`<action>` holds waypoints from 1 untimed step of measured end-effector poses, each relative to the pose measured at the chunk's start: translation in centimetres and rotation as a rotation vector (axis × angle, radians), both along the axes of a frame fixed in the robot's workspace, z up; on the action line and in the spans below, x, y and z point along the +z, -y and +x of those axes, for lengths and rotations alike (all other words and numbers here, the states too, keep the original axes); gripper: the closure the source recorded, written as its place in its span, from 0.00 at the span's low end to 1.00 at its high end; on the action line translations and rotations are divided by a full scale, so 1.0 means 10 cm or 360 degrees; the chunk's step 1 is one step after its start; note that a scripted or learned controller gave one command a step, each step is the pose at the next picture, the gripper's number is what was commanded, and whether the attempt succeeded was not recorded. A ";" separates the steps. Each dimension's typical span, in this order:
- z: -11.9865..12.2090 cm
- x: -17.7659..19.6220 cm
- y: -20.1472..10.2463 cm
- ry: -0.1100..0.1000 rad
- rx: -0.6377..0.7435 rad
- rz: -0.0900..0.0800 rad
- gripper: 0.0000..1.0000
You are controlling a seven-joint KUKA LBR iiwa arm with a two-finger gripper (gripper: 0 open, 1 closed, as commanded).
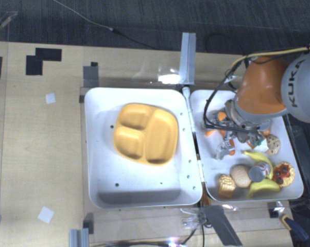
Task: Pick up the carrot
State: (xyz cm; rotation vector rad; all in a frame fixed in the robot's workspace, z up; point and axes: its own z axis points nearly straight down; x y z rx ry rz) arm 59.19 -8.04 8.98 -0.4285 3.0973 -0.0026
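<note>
Right-hand shallow white plastic bin (297, 192) holds the clutter. The carrot (214, 133) — small, orange, a smooth toy-like piece, probably moulded plastic — lies near the bin's upper left, mostly hidden under the arm's wrist; bits of orange show at the wrist's left edge. The metal two-finger gripper (226, 149) hangs just below and right of it, tips down near the bin floor. Whether it is spread or closed cannot be told from this angle, and nothing is visibly held.

Handling, as a guess: light, stiff, slick-skinned, tapered — likely to squirt out if pinched near the thin end. Best taken across the thicker middle.

Nearby: glossy yellow curved banana (262, 158), round tan bread roll (241, 175), pale speckled cookie (272, 145). Left bin (101, 189) carries a matte yellow three-compartment tray (145, 133) with rounded corners.
</note>
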 end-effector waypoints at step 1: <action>0.01 0.00 0.04 -0.0004 -0.0154 0.0002 0.00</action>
